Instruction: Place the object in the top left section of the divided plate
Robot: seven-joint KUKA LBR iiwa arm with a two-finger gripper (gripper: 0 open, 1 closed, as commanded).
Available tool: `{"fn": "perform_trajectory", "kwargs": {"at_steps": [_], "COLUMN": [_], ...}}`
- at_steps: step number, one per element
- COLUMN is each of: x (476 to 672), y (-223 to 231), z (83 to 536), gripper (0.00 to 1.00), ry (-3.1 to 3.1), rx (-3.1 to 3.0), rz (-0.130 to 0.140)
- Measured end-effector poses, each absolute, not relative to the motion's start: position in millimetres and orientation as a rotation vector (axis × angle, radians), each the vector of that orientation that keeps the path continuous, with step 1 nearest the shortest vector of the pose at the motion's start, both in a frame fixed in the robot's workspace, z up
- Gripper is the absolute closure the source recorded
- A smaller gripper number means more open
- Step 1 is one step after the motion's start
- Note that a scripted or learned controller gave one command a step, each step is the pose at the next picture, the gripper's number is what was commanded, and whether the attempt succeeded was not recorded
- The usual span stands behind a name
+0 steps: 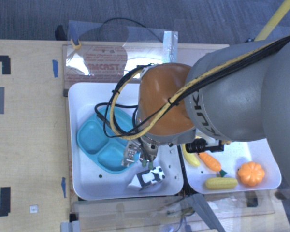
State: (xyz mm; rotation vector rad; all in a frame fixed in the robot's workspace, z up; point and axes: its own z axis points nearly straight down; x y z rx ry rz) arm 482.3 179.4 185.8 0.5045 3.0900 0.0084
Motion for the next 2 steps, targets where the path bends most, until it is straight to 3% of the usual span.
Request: {"fn": "perform_trajectory", "kwargs": {"at_steps": [1,2], "x": [478.7,481.7], "y": [175.2,124.1], "z": [164.2,114.0], "gripper": [1.00,1.00], "ry": [3.093,3.126], "rx": [0.568,0.171], "rz": [-0.001,0.009]}}
